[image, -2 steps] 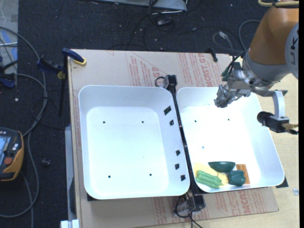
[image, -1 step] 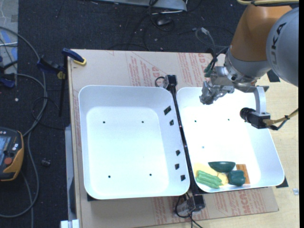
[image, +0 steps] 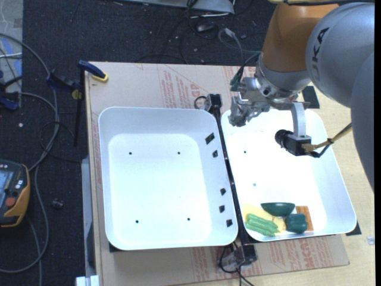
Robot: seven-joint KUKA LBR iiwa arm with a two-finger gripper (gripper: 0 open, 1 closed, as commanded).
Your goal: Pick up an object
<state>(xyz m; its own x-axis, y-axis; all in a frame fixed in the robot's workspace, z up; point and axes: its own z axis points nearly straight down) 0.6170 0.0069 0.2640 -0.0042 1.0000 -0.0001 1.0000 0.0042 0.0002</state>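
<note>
The arm's tool (image: 241,117) is hovering over the right bin's (image: 333,177) far corner, finger state unclear; green items (image: 277,217) are lying near its front edge.

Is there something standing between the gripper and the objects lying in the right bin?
Nothing visible. The gripper hangs over the far-left part of the right bin; bare white floor separates it from the green objects at the near edge.
</note>
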